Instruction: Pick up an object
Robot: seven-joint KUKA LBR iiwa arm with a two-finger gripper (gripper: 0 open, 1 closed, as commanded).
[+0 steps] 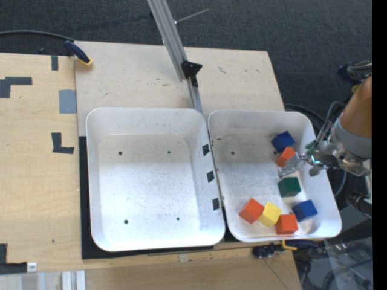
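Above the right bin (242,122), the claw (291,168) hangs at the right wall; its state cannot be told. Just beside it lie an orange cube (285,156), blue cube (282,141) and green cube (289,186). Nearer, four more cubes (270,214) cluster.

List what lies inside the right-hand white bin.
The right bin holds seven blocks: two blue, three orange, one green and one yellow. The gripper covers the bin's right edge.
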